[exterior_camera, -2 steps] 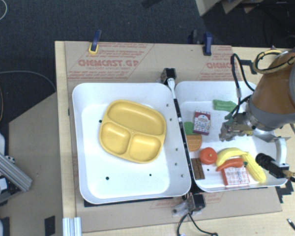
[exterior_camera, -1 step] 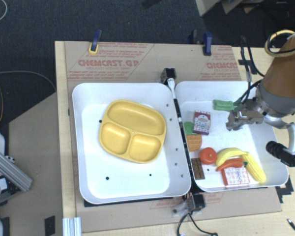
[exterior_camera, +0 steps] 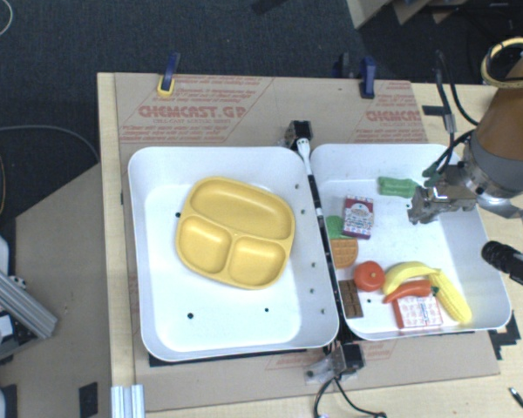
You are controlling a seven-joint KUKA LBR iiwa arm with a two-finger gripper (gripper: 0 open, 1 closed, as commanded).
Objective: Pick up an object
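The camera view looks down on a table covered with brown board, and two shallow white bins stand on it side by side. The left bin holds a yellow plate with three compartments, which lies flat near the middle. The right bin holds several small things. A green block lies near the far wall, and just beside it, on the right, is the end effector of the arm, which comes in from the right side. The end effector is low over the bin floor, near the green block, and I cannot tell if it touches it; I also cannot tell whether it is released or clenched, because this part is too small and dark. A red and white box lies near the middle of the bin, with a green piece at its left and a round waffle-like disc below. Nearer to the front are a tomato, a banana, a red packet and a brown bar.
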